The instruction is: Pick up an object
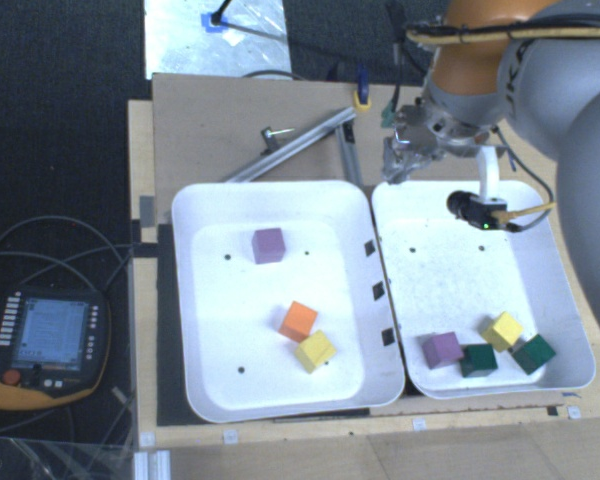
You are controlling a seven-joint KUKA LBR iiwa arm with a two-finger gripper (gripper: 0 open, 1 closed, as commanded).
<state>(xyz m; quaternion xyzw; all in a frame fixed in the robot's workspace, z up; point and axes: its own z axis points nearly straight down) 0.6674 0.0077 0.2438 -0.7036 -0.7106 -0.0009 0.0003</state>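
- Arm (pixel 540 78) up over the right bin's (pixel 560 268) far rim.
- Pincer (pixel 405 158) high; can't tell its state.
- Nothing picked: cubes lie in both bins, nearest the purple cube (pixel 442 348). Descent and grasp left.

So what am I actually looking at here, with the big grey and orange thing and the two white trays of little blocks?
You are seeing one picture from a camera fixed above a bench, looking down at a slant. The big grey and orange shape is a robot arm reaching in from the right. Its hand sits above the far edge of the right bin, and I see no block in it. The left bin holds a purple cube, an orange cube and a yellow cube. The right bin holds a purple block, two dark green blocks and a yellow block. The box with a screen at the left looks like the arm's handheld controller.
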